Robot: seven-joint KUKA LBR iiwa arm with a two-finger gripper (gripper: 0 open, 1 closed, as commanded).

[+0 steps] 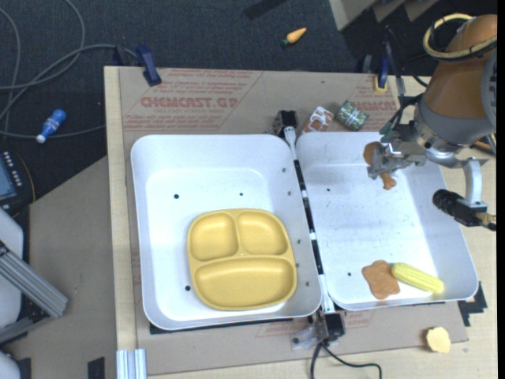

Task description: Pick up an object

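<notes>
My gripper (pixel 384 164) hangs over the far part of the right bin (pixel 355 212), near its back wall. A small brown-orange toy piece (pixel 388 181) sits between its fingers, poking out below and to the left of them, so the gripper is shut on it. At the bin's near right corner lie a yellow corn cob (pixel 417 276) and a flat brown toy (pixel 381 280), touching each other. The left bin (pixel 158 180) holds a yellow divided plate (pixel 241 259).
Behind the bins on the bench sit a small white-and-brown item (pixel 319 119), a green crumpled item (pixel 353 115) and a black piece (pixel 286 121). A yellow chunk (pixel 437 339) lies on the bench at the front right. Blue clamps (pixel 147 63) grip the back edge.
</notes>
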